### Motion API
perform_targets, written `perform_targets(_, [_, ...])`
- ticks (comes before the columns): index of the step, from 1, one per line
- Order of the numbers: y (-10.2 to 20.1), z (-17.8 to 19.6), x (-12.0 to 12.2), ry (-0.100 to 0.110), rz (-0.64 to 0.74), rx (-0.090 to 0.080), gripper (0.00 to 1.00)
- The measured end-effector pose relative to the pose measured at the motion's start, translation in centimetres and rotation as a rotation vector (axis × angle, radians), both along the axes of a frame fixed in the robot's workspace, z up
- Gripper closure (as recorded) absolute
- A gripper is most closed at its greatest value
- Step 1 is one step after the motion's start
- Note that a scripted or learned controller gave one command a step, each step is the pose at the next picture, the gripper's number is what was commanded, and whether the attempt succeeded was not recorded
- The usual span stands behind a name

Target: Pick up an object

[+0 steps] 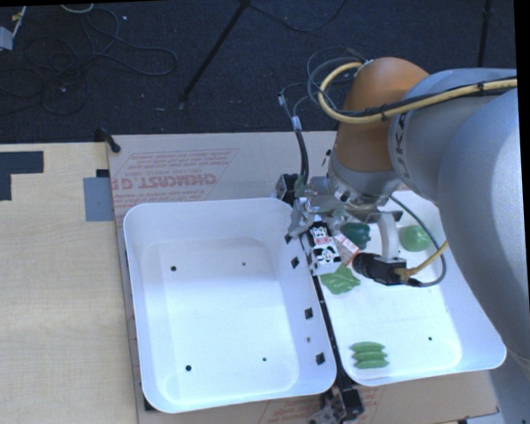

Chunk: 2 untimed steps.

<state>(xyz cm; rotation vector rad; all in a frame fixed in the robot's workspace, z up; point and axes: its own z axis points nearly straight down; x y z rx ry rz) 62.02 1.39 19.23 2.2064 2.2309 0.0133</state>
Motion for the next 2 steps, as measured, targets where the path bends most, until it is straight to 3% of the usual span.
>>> perform_targets(1, [-7.3,11.9,-2.9,0.0,-0.016,-0.006,1.0])
perform_targets(2, [1.2,-1.3,-4.4,0.022,-0.005,-0.001,1.0])
